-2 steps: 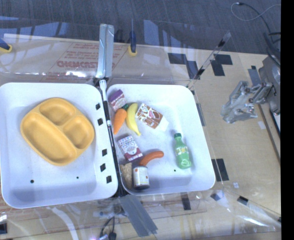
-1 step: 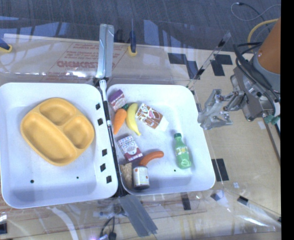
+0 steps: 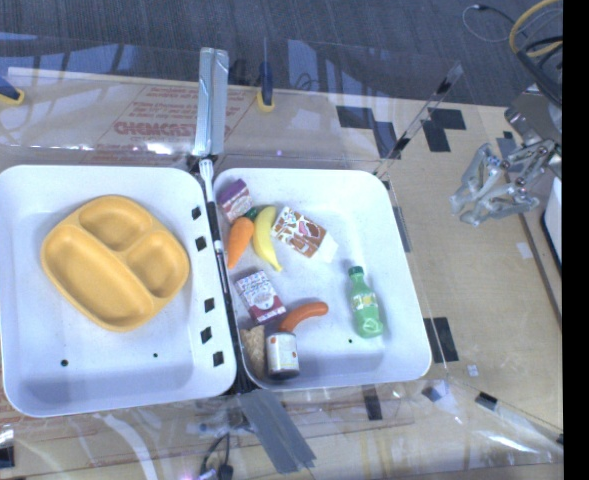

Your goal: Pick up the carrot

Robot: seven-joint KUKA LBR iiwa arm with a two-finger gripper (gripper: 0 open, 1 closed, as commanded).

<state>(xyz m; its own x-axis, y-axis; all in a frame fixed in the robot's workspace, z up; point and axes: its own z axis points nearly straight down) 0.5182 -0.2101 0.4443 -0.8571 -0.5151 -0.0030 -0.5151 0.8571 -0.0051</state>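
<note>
A gripper [image 3: 494, 190] is hanging over the bare bench [image 3: 474, 298] to the right of two white bins, well apart from the food it is meant to reach. Its grey metal parts are showing as a pale tangle from above, and whether they are spread or closed cannot be told; nothing is visibly touching them.

The carrot [image 3: 239, 240] is lying in the right bin [image 3: 399, 268], near that bin's left wall, tilted with its narrow end pointing down toward the front. A banana [image 3: 266, 238] is resting just beside it on the right, the two touching or nearly so. A small purple packet [image 3: 236, 199] is sitting just above the carrot, and a white snack packet [image 3: 299, 232] is lying to the right of the banana. Below, a second packet [image 3: 258, 296] is lying next to a red sausage [image 3: 304, 315], with a dark can [image 3: 282, 355] standing at the bin's front edge. A green bottle [image 3: 365, 303] is lying apart toward the right side.

In the left bin [image 3: 14, 368], a yellow divided plate [image 3: 115, 261] is sitting by itself.
</note>
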